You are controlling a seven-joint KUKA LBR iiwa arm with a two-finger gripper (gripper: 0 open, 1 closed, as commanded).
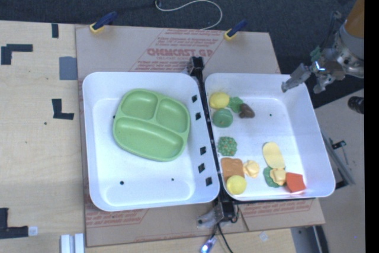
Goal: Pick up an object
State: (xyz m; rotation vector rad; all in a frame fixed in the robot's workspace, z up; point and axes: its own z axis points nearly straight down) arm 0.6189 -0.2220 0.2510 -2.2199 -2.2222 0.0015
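Surface: two white bins; left bin (98,127) holds a green tray (151,124), right bin (308,121) the toy foods (249,145). I log the pincer (308,77) at the right bin's far corner, fingers apart, holding nothing; pick not yet begun.

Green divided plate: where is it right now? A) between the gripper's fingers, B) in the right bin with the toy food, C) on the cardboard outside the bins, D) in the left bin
D. The green divided plate lies flat in the left bin, while the gripper sits over the right bin's upper right corner, well away from it.
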